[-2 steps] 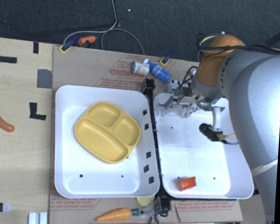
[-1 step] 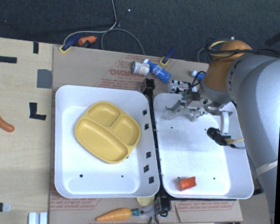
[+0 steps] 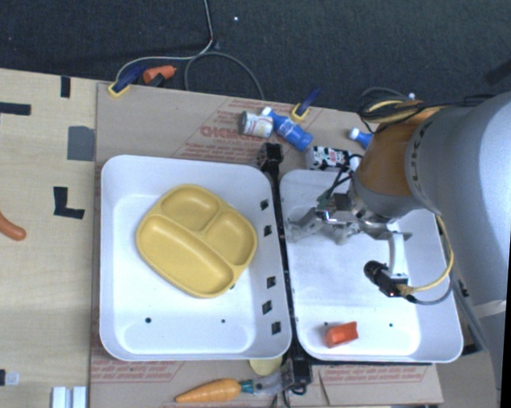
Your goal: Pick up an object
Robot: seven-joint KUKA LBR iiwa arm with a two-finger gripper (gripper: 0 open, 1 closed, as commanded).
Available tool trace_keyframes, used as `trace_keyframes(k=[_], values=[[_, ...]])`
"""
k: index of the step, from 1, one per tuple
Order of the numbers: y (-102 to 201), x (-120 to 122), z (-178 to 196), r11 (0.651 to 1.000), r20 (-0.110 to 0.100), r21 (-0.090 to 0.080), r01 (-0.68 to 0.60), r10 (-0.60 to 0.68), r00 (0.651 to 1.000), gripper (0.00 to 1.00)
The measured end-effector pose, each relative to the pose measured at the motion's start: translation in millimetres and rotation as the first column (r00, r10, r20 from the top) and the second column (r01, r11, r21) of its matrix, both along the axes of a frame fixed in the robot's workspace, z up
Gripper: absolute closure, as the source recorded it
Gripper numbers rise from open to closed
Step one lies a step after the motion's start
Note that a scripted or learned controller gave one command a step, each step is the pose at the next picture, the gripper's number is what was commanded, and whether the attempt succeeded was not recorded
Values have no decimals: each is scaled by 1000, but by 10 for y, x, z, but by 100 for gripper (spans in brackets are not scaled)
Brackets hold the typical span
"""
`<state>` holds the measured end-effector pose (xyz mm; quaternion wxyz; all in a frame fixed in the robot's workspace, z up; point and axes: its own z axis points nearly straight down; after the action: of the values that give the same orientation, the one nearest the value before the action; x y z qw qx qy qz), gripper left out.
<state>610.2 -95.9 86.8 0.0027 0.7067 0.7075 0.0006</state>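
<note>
The small orange block [image 3: 341, 334] lies at six o'clock in the right bin [image 3: 438, 342], well apart from the end effector [image 3: 329, 217] at eleven o'clock, whose opening I cannot tell. Descending there risks grasping bare bin floor.

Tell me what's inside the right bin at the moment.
The right bin holds a small orange block near its front edge. The arm's wrist and pincer hang over the bin's back part, so whatever lies on the floor beneath them is covered.
</note>
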Motion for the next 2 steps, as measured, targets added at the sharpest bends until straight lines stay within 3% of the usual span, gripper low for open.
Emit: trace_keyframes(k=[1,2], values=[[-74,536,145,1000,0,2,-2,2,1000,0],[-197,579,53,1000,-6,2,0,0,1000,0]])
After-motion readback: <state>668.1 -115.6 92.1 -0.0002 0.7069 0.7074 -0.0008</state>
